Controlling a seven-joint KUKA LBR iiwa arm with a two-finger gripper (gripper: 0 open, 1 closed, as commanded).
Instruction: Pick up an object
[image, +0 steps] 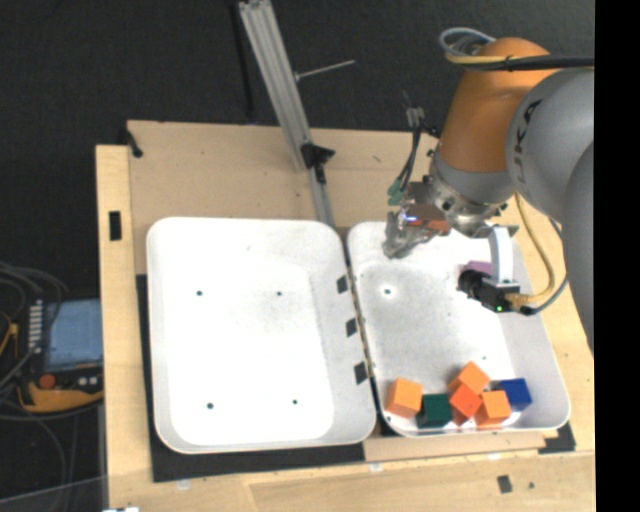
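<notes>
Several small blocks lie along the near edge of the right bin (440, 310): an orange block (405, 396), a dark green block (435, 410), more orange blocks (470, 390) and a blue block (515, 392). A purple piece (480, 268) peeks out beside the arm's fittings. My gripper (402, 240) hangs over the far left corner of the right bin, well away from the blocks. Nothing shows between its fingers.
The left bin (250, 330) sits beside the right one, joined by dark clips (352, 326). A slanted metal rail (285, 100) rises behind the bins. A blue device and cables (70, 340) lie off the bench at left.
</notes>
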